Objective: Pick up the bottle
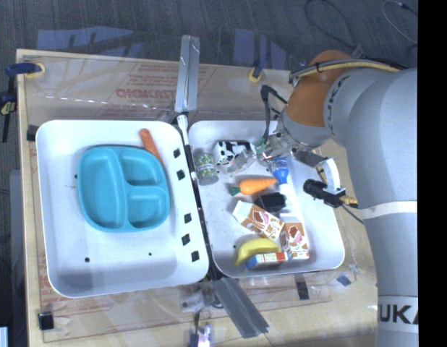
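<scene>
The big grey arm (375, 157) comes in from three o'clock and leans over the right bin (332, 255). The left bin (57, 266) holds a blue tray (122, 188) with an orange stick (149, 143) at its one o'clock. The gripper (273, 149) sits low at the right bin's twelve o'clock (its grip I cannot tell). The small blue bottle (281, 172) lies just below it, right above a carrot (256, 186). A banana (254, 249) lies at six o'clock.
</scene>
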`<control>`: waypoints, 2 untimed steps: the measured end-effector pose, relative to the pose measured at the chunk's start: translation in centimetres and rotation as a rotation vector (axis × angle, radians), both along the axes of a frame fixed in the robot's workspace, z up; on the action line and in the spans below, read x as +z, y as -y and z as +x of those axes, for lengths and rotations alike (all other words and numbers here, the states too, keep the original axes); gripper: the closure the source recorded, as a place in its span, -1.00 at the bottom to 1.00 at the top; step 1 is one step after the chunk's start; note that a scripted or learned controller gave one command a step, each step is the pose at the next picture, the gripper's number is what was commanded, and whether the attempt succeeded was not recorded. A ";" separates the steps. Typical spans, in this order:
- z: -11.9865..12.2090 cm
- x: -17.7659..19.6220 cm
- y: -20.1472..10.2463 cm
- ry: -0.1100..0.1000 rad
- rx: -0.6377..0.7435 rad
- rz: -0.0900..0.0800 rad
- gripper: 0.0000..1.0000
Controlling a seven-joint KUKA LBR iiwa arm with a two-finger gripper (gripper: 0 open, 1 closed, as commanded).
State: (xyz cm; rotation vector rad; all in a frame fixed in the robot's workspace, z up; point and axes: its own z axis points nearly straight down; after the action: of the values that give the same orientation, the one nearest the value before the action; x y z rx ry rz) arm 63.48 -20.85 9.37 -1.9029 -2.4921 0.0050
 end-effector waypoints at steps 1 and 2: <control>-1.2 10.0 0.1 0.005 0.262 -0.001 -1.00; 1.5 -0.4 0.0 0.005 0.308 -0.001 -1.00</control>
State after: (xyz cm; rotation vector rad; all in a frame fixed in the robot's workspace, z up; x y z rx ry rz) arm 64.97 -20.82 8.97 -1.5009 -2.7589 0.0032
